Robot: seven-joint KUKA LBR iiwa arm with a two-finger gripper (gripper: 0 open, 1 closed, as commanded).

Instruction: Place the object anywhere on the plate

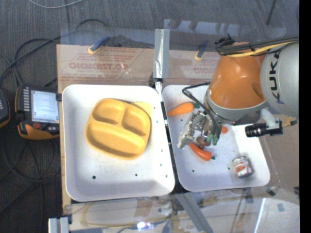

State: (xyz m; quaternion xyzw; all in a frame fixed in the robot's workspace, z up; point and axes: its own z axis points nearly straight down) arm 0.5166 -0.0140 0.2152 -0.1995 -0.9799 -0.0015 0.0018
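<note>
Carrot (201,152) lies in right bin (252,176), just below hand (198,132); hand's opening cannot be told. Likely light, stiff, smooth plastic; grip mid-body across its width. Plate (119,127) waits in left bin.

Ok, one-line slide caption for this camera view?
Gripper low in the right bin over a toy carrot, another carrot and small can nearby; yellow plate in the left bin.

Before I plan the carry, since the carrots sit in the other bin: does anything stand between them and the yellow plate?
Only the two bins' raised rims where they meet. The carrots lie right of them, the plate left, with nothing on it.
</note>
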